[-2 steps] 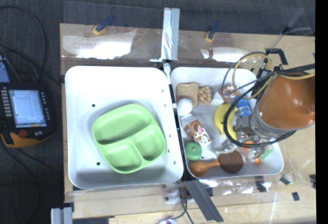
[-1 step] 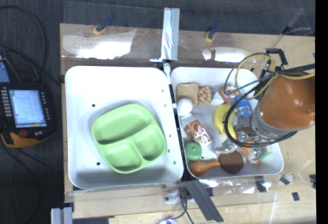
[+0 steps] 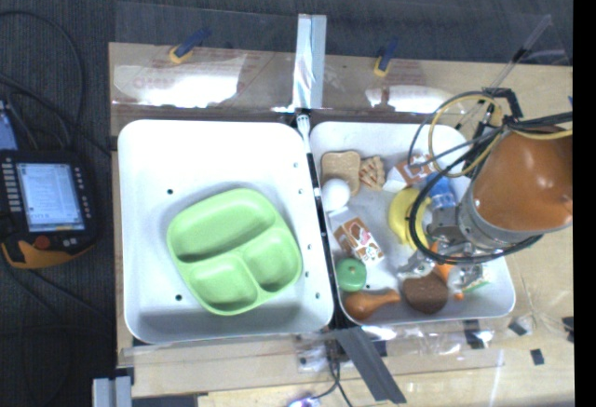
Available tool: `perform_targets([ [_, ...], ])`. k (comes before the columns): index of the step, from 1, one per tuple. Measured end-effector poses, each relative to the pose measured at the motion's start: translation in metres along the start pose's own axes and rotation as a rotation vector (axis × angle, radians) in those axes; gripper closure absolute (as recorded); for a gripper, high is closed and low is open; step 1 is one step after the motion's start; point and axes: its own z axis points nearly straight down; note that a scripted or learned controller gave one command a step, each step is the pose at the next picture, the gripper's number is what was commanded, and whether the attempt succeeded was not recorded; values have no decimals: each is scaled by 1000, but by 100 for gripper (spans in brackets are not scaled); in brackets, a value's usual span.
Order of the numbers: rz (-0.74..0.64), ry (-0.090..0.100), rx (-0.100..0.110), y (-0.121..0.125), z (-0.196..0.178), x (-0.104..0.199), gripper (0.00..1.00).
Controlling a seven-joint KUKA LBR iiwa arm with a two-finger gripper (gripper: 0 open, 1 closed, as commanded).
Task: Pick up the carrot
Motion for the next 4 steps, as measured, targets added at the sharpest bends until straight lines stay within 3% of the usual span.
perform_targets([
  [1,-206,5,-16,15,-97,-30,100],
  [2,-455,1,-23,14,-91,-69,100],
  [3,-610,-1,-26,-27,-37,-28,100],
  [4,-857,-2,-20,-47,-105,22,100],
])
